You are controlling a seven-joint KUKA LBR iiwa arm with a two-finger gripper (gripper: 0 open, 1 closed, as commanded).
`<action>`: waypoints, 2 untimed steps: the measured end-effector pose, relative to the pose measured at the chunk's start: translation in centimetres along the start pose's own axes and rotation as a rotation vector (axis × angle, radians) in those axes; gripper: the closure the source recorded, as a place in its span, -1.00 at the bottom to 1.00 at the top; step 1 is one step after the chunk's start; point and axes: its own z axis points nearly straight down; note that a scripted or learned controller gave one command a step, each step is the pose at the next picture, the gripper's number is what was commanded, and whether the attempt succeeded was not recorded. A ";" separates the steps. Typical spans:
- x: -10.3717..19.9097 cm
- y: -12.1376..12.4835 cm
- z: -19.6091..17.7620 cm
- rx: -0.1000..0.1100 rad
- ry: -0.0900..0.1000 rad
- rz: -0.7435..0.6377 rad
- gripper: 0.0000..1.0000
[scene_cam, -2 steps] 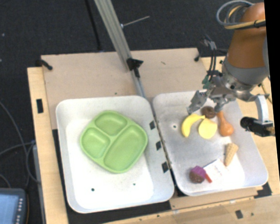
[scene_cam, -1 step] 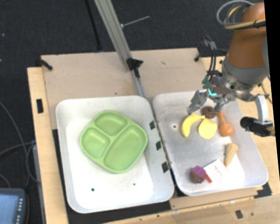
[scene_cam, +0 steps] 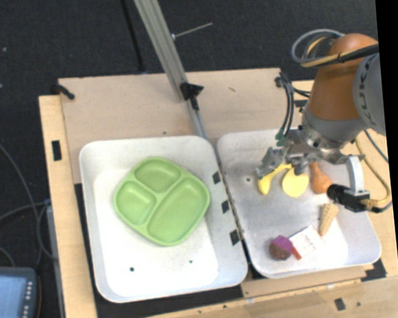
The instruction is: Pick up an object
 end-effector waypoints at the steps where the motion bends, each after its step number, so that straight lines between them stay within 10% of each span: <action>1: 0.8 0.1 4.8 -0.001 0.000 0.002 -1.00; 2: 0.7 0.0 10.1 -0.001 0.000 0.001 -1.00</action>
